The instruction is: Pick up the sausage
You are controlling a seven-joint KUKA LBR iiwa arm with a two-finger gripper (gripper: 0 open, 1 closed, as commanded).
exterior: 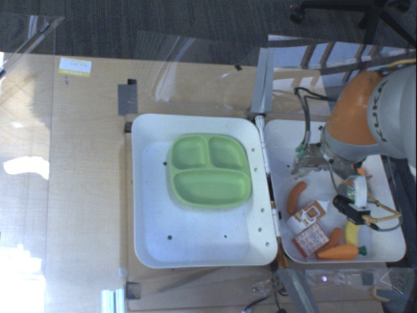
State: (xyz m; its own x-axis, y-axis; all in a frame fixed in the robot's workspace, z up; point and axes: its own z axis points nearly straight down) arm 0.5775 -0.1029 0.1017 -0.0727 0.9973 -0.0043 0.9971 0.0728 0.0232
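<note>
i'm reading this as the approach step, before any grasp: the gripper (pixel 305 165) hangs over the upper part of the right bin (pixel 281 132), and nothing i can see sits in it. whether it is apart or together i cannot tell from this slant; the wrist and cabling crowd it.

the sausage (pixel 296 197) lies just below the tool and a touch toward the left bin (pixel 146 240), near the dividing wall but apart from it as far as i can judge. it's a short, smooth, orange-red cylinder with rounded ends, lying at a slant. smooth and round, so i'd guess it could roll or squirt out if pinched off-centre.

so the next move, as i judge it, calls for a short shift down the frame, lining the grip across the sausage's narrow width, then a straight descent.

just beyond the sausage from the tool is a small carton (pixel 309 227) with flat printed faces, and past that a tapered orange carrot (pixel 337 252); both are close enough to get nudged. a banana (pixel 352 232) lies further off, under the arm. in the left bin, well away from the tool, sits a pale green divided plate (pixel 210 171), matte plastic with three shallow wells.
</note>
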